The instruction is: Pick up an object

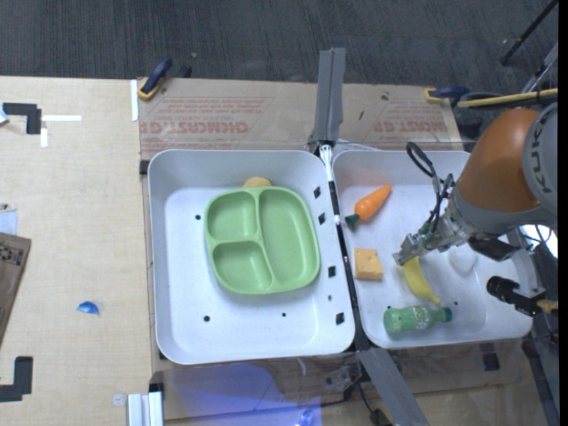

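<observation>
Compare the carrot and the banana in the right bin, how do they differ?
The carrot is orange with a green tip; the banana is yellow. The carrot lies near the bin's far side, tilted up to the right; the banana lies nearer the front, beside the green bottle. The tool hovers at the banana's upper end, well away from the carrot. Both are elongated toy foods in the right bin.

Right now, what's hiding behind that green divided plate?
A small yellowish object peeks out past the far rim of the green divided plate. The plate covers most of it, so I cannot identify it.

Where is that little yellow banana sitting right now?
The banana lies in the right bin, just below the gripper, between the cheese cube and green bottle.
</observation>
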`<action>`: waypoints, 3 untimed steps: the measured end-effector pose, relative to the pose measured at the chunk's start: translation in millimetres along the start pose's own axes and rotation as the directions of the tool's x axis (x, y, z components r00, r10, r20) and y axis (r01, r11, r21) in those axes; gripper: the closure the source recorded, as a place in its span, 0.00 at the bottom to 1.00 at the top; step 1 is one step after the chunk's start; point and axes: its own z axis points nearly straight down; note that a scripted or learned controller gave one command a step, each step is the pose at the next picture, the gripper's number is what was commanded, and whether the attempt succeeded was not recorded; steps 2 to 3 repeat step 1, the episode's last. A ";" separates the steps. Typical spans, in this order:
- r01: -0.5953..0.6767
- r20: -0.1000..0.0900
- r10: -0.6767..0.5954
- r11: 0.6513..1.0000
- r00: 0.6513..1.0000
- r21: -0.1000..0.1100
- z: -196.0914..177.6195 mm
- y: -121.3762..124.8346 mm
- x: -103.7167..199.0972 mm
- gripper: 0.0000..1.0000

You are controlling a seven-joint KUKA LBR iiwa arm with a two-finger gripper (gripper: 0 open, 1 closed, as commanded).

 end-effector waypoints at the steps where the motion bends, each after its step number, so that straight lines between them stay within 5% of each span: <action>1: -0.219 0.001 0.219 0.976 0.976 0.001 -124.7 8.3 60.8 1.00; 3: -0.219 0.001 0.219 0.976 0.976 0.001 -124.7 8.3 60.8 1.00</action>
